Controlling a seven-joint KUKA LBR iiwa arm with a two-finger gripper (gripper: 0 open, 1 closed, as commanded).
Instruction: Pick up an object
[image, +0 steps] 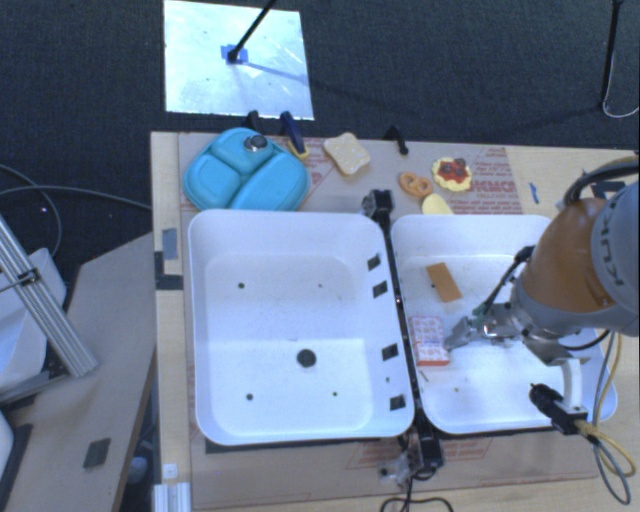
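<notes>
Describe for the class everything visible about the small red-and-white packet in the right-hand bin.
The red-and-white packet is a small, flat rectangle, white with red print too small to read. It lies flat on the floor of the right bin, near its left wall. The gripper sits just to its right; contact cannot be judged.

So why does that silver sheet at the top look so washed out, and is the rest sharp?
In the camera view, the silver sheet catches glare and blooms pale blue-white; both white bins look bright with faint shadow along their walls; the arm at the right is soft and slightly blurred, and the gripper is hard to resolve.
</notes>
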